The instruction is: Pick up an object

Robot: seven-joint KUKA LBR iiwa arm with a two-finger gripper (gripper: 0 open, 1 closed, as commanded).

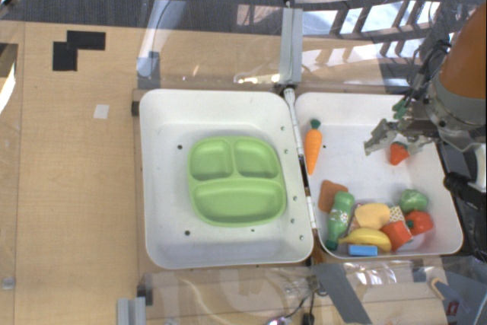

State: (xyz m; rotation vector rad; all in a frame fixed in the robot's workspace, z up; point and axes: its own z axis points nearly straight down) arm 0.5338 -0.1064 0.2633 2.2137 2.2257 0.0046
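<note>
Claw (396, 139) hovering low over right bin (358, 135), upper right part; fingers look spread, one prong out to left, nothing between them. Small red-orange piece (399, 154) sits just below claw, touching or nearly under right finger; I can't tell which. My read: centre claw over piece before descending, straddle it, then close slow; it lies near bin wall, so little room. Carrot (313, 147) lies well apart at left wall, toy pile (377, 224) near front.
</note>
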